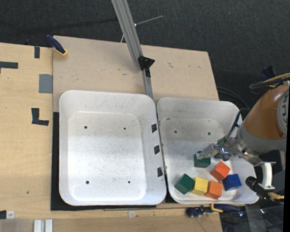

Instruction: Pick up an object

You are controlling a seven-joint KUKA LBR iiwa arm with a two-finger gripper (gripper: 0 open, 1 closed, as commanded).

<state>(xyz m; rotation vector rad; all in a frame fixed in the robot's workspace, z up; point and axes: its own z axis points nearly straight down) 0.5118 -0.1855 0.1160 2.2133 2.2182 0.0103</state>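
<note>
1 gripper low in right bin, touching dark-green block.

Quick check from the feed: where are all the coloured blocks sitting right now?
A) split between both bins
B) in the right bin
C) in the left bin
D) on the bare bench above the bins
B: the dark green block, two orange blocks, blue block, yellow block and green block all lie in the right bin, toward its near right corner.
</note>
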